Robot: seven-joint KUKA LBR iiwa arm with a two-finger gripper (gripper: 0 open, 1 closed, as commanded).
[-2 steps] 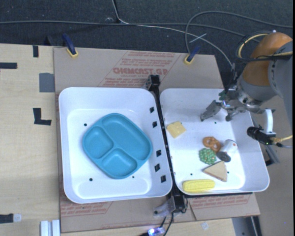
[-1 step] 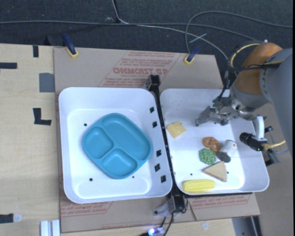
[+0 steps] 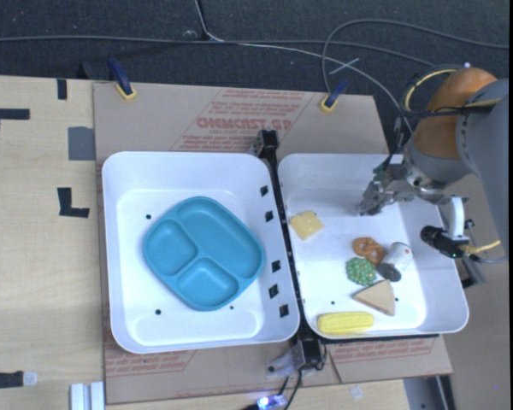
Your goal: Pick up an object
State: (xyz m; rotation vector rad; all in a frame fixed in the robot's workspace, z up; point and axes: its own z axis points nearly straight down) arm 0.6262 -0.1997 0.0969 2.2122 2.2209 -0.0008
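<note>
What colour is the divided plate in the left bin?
Light blue; the plate shows clearly in the camera view.

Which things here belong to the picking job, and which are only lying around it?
For the job:
gripper, over the right bin
cheese piece
pretzel
green toy
sandwich wedge
corn cob
small grey and white item

Just lying about:
blue tray in the left bin
two clamps
cardboard sheet

Grey arm, orange band, metal claw.
</note>
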